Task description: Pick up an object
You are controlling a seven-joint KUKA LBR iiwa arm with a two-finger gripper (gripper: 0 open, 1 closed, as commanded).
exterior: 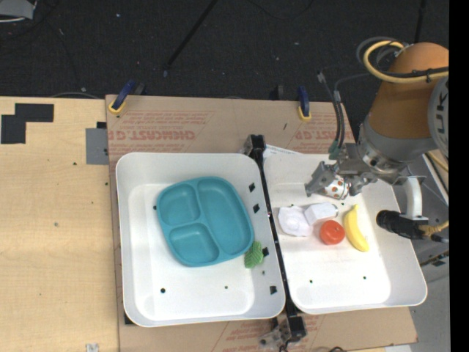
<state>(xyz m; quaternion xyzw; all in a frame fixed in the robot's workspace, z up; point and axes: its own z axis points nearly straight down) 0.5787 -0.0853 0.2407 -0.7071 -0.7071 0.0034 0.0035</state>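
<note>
camera view: gripper [331, 185] above banana [357, 228]

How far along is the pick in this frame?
Nothing looks lifted yet. The claw is low over the right bin, near its far edge, with a small white, red-spotted thing at its tip; a grip can't be confirmed. The tomato, banana and white lumps lie in the bin. Grasping and lifting remain.

Even, fairly bright overhead light, soft shadows, mild glare on the white bins [139, 196], slightly grainy focus.
</note>
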